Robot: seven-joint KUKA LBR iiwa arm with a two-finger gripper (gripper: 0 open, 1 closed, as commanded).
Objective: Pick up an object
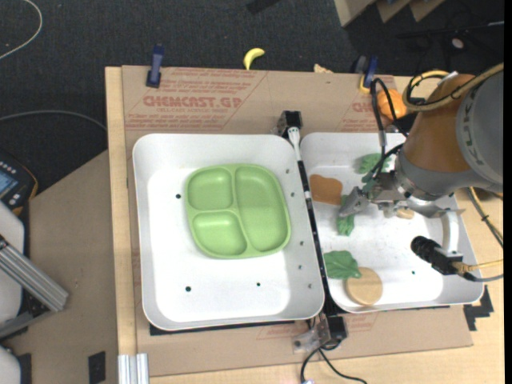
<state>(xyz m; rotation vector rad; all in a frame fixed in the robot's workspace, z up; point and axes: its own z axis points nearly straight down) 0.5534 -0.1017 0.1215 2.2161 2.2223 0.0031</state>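
My gripper (352,206) hangs low in the right bin (416,290), fingers apparently pinched on a green piece (346,222), though I cannot tell for certain. A brown block (326,189) lies just beside it.

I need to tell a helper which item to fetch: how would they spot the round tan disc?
Look in the right bin, at its near edge. The round tan disc lies there, touching a green leafy piece; it is the only flat, circular, wood-coloured thing.
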